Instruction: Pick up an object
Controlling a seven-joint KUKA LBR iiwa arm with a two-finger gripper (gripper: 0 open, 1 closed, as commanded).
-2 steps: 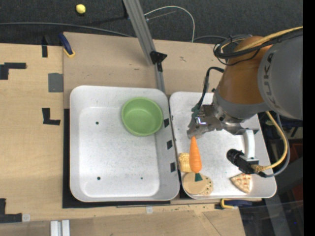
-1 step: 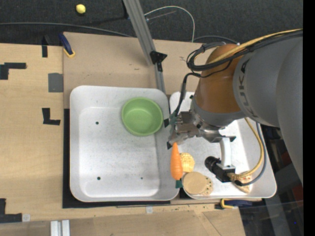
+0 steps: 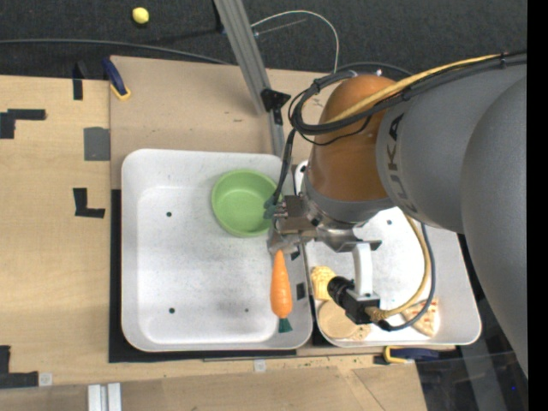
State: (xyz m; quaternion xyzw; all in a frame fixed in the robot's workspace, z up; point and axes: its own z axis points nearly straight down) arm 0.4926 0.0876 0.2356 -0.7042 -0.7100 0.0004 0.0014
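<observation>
An orange carrot [image 3: 280, 287] with a green stub end lies along the right wall of the left bin [image 3: 154, 255], pointing toward the front. My gripper [image 3: 279, 240] sits directly over the carrot's upper end, under the grey and orange wrist; the arm's body hides how it meets the carrot. A light green bowl [image 3: 241, 202] stands upright in the left bin's back right part, just left of the gripper.
The right bin [image 3: 458, 315] is largely covered by the arm; a tan round item [image 3: 341, 324], a yellowish piece [image 3: 322, 276] and an orange-patterned item [image 3: 425, 315] lie near its front. A metal pole [image 3: 244, 41] slants in behind the bins. A yellow ball [image 3: 139, 14] lies beyond the bench.
</observation>
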